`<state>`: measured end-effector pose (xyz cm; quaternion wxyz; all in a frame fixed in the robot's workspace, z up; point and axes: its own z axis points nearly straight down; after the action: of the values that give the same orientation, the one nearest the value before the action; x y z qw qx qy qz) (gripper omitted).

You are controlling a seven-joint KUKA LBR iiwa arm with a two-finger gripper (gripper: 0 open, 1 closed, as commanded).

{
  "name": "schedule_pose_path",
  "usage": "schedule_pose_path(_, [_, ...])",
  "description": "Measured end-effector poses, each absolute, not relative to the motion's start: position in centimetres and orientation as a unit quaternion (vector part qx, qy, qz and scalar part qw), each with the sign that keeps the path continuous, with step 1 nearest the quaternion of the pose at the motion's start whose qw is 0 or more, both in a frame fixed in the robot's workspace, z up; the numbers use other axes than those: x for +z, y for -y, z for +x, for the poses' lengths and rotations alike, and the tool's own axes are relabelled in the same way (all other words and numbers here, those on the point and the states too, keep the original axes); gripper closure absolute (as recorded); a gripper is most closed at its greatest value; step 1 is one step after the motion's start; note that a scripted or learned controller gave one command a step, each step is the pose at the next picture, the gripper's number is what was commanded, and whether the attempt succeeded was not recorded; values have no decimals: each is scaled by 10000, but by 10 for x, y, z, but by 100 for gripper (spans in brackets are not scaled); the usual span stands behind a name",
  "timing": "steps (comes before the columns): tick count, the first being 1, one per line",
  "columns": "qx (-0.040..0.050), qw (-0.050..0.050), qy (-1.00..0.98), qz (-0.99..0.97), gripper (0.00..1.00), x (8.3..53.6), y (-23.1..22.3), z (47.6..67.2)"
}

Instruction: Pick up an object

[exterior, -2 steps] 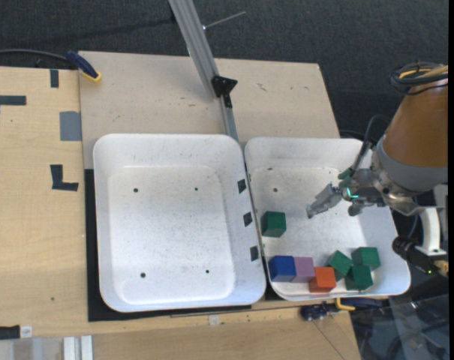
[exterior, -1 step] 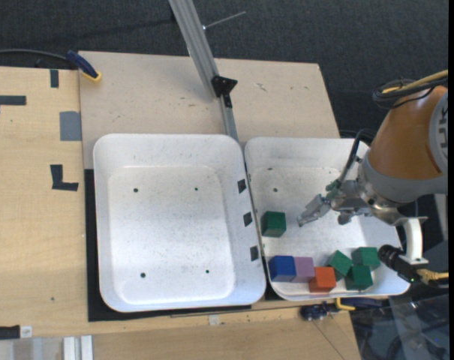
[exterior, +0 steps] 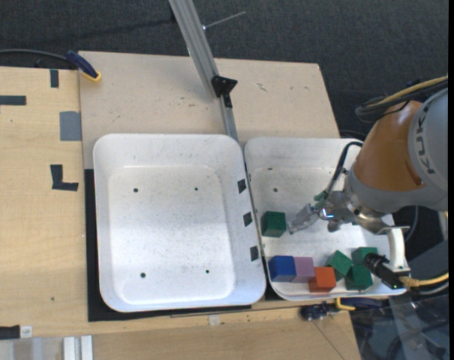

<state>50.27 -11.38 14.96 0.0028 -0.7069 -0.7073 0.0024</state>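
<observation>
My gripper [exterior: 302, 220] hangs low over the middle of the right bin [exterior: 302, 163], pointing left. Just to its left, a green cube [exterior: 274, 223] rests on the bin floor, very close to the gripper's tip; I cannot tell whether they touch. Along the bin's front edge lie a blue cube [exterior: 282, 267], a purple cube [exterior: 304, 267] and an orange cube [exterior: 323, 278]. A few more green blocks [exterior: 350, 267] cluster at the front right, partly under the arm's wrist. Nothing is seen lifted.
The left bin [exterior: 166, 220] stands beside the right one, sharing a raised middle wall. A slanted metal bar [exterior: 204, 51] crosses the bench behind the bins. The arm's orange band [exterior: 392, 156] overhangs the right bin's right side.
</observation>
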Motion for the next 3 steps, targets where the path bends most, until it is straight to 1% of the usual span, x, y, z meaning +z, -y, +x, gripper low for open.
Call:
schedule_pose_path(1, [26, 37, 7073, -7069, 0, 95, 113, 500])
schedule_pose_path(2, [10, 24, 7079, -7063, 100, 108, 112, 502])
schedule_pose_path(3, [-9, -12, 7078, -7064, 100, 158, 109, 512])
